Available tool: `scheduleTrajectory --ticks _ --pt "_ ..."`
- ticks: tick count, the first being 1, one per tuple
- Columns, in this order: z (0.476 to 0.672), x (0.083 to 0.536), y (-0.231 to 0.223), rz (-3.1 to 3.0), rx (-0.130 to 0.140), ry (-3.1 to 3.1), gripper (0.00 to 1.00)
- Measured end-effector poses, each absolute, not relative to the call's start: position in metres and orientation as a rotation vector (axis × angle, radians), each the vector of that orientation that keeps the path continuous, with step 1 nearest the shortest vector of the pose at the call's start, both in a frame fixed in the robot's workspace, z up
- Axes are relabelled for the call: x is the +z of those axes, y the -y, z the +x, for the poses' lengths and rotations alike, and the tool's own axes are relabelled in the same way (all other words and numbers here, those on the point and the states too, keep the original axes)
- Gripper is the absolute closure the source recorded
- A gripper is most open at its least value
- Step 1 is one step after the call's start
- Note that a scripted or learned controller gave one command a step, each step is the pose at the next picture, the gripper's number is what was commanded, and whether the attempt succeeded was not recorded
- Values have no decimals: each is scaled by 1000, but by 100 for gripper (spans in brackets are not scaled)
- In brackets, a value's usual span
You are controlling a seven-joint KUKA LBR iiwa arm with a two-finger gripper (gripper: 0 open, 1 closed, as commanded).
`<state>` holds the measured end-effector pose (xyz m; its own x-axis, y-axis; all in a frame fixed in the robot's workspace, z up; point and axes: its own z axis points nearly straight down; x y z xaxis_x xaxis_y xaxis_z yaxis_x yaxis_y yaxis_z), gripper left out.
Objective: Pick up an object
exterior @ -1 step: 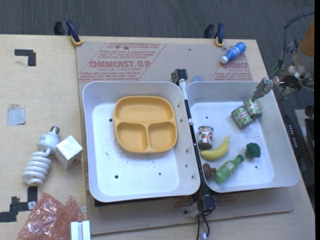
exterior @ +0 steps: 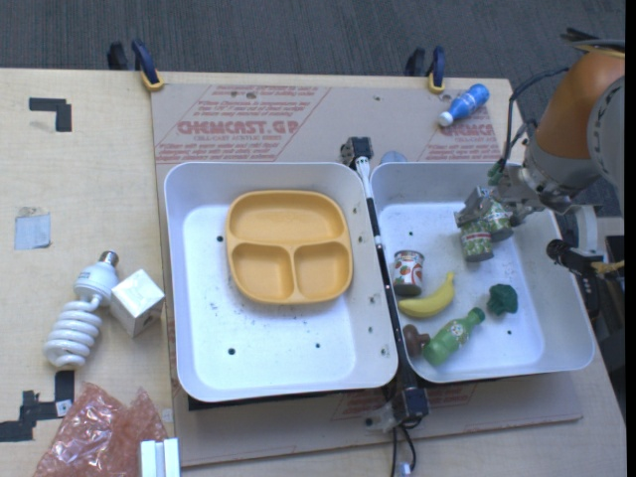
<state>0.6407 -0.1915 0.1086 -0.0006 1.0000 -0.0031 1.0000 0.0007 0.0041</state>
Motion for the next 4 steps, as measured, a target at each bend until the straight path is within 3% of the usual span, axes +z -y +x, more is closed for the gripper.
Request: scheduleTrajectory --ticks 1,2,3,4 --pt "661 94 218 2218 9 -2229 0" --pt "660 104 221 2212 0 -2225 100" --pt "659 201 144 2219 0 -2222 100" --pt "659 250 91 2218 0 -2223 100"
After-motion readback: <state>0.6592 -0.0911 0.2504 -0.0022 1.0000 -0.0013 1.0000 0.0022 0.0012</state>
